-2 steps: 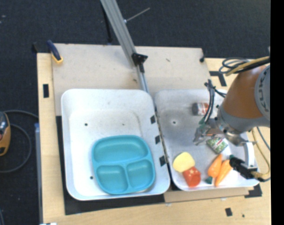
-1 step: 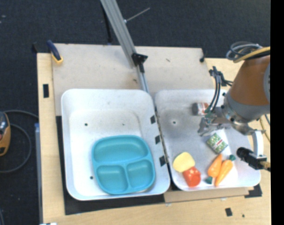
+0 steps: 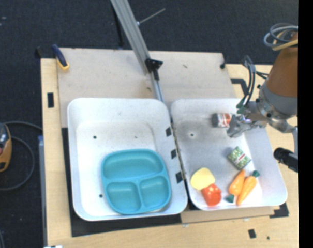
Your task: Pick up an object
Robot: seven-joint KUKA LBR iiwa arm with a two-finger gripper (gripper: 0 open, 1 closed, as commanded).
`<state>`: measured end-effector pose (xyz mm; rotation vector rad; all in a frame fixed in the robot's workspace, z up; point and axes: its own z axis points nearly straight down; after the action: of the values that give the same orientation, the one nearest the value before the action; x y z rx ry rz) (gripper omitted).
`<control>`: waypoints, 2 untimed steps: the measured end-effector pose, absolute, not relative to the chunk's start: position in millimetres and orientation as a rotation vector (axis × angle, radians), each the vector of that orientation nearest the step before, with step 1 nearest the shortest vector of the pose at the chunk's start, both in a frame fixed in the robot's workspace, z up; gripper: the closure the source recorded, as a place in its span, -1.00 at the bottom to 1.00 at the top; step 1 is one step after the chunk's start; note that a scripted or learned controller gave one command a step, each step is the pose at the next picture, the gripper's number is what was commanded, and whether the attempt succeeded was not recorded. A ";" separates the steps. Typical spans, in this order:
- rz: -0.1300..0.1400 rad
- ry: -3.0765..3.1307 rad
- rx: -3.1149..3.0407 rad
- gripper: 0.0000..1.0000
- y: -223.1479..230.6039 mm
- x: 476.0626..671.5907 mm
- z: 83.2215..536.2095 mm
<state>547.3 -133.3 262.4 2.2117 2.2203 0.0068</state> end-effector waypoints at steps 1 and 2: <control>0.004 2.223 2.214 1.00 -134.3 548.5 288.6; 0.001 2.227 2.213 1.00 -91.0 580.3 279.1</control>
<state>580.3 -91.0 279.1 2.2132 2.2268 0.0013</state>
